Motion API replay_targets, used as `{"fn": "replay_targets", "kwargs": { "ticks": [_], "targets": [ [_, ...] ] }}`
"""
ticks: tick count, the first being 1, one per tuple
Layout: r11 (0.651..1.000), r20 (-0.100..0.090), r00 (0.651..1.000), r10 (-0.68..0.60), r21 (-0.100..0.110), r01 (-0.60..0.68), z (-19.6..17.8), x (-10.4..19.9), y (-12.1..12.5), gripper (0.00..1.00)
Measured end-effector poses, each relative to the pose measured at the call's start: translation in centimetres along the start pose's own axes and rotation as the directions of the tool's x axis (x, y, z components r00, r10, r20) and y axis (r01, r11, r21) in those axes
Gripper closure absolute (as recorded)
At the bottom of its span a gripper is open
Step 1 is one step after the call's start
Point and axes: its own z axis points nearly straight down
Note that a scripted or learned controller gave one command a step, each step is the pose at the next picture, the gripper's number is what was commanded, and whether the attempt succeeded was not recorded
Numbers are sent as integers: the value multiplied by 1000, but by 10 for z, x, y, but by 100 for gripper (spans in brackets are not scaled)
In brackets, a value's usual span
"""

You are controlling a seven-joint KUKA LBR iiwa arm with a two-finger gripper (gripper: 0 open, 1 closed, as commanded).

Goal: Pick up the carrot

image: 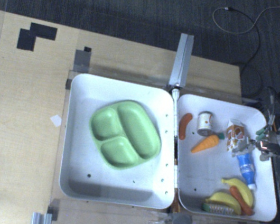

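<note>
The carrot point(207, 143) lies in the right bin point(267, 211), in its upper-left part, tilted so that the thick end points toward the bin's far edge and the thin tip toward the divider between the 2 bins. Just beside it toward the far edge stands a small can point(204, 122), and a red sausage point(184, 126) lies close to the bin's left wall. Nothing rests on the carrot; it is apart from both neighbours, though the can is near.

The gripper point(265, 140) sits at the right bin's far-right corner, above the rim, near a crumpled snack packet point(236, 137) and a blue tube point(246, 169). It is small and blurred here, so I cannot tell how it is set, and nothing shows in its grasp. A banana point(239, 189) and other toy food are gathered at the bin's near-right corner. The left bin point(69, 177) holds a green divided plate point(125, 133).

The step in hand looks like the approach: the arm is at the bin's edge and the carrot is untouched. The next move calls for travelling across the bin toward its left side, passing over the packet, then lining up across the carrot's narrow width and descending at its middle. The can is the likely obstacle.
</note>
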Motion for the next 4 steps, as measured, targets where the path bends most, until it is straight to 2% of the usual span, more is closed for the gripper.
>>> {"fn": "replay_targets", "kwargs": {
  "ticks": [1,2,3,4],
  "targets": [
    [966,-1,966,257,2,-257,91,60,16,0],
    [999,2,999,48,-6,-48,100,75,70,0],
    [989,-1,989,148,-6,-148,101,64,83,0],
    [990,-1,990,139,-10,-139,89,66,85,100]
  ]
}}
